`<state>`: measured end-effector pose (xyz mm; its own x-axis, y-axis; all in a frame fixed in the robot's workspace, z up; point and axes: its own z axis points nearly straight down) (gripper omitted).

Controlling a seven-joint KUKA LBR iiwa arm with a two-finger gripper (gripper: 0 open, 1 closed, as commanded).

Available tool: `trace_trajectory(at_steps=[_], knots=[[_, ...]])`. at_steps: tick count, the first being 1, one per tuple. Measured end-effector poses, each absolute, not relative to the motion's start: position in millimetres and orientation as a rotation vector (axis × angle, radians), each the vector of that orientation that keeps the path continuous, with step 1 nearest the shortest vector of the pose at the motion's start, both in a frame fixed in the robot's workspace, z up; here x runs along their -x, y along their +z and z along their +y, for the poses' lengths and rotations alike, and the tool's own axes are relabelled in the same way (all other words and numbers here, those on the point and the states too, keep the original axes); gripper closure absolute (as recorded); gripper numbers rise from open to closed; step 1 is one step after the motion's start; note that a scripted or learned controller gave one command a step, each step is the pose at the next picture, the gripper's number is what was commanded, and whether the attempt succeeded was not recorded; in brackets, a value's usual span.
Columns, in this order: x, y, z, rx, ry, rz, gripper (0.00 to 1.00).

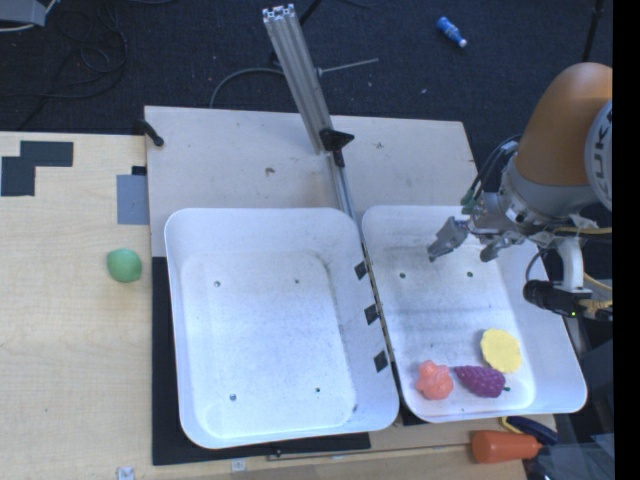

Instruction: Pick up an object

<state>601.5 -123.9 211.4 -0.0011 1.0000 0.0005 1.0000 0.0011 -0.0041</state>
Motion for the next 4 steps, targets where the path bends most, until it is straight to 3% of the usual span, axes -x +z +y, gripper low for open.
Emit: trace_trajectory(at_steps=[2,3,4], knots=[[-606.1,99,-127,2.218,0.004,-2.220,0.00],[-606.7,111,-128,2.223,0.001,-2.219,1.00],[-613.6,165,-136,2.225,-0.003,-2.222,1.00]])
